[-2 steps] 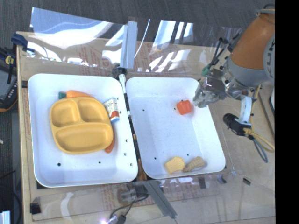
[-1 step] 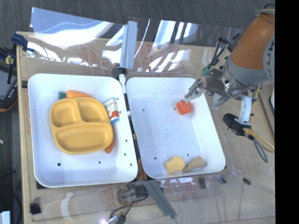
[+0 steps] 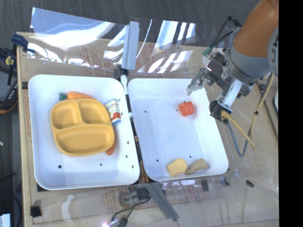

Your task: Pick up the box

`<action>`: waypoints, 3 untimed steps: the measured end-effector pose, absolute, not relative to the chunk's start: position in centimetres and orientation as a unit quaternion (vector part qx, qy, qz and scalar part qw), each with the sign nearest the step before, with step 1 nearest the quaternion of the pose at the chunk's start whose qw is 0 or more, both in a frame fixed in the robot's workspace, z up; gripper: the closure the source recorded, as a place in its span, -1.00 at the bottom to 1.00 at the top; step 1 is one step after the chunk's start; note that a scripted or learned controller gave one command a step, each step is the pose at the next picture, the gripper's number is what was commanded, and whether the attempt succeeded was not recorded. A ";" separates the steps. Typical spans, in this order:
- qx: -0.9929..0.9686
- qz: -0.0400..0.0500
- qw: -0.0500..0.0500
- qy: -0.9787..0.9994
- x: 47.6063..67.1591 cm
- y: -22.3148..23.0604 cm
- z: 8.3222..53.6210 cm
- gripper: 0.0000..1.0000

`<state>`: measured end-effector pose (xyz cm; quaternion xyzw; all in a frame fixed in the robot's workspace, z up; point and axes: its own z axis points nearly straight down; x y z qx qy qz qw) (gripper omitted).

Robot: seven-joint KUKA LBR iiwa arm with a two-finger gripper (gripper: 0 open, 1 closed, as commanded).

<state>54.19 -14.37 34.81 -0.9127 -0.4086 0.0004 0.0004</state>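
The box (image 3: 113,111) is small, white with red and blue print. It lies in the left bin (image 3: 42,169), wedged against the right rim of a yellow compartment tray (image 3: 83,126). My gripper (image 3: 193,88) hangs over the back right part of the right bin (image 3: 161,141), pointing down and to the left. It is just above and to the right of a red-orange pepper (image 3: 186,108) and far from the box. Nothing shows in the gripper.
An orange carrot (image 3: 78,96) and a green piece (image 3: 62,97) lie behind the tray, and a red-orange item (image 3: 111,149) peeks from under its front right. Two yellowish food pieces (image 3: 177,166) (image 3: 197,165) sit at the right bin's front. A ridge (image 3: 130,126) divides the bins.
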 end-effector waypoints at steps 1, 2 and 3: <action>-0.913 0.004 0.002 -0.407 55.6 -10.5 13.7 -1.00; -0.844 0.001 0.001 -0.537 56.3 -14.2 14.9 -1.00; -0.811 0.002 0.003 -0.585 51.6 -12.5 9.0 -1.00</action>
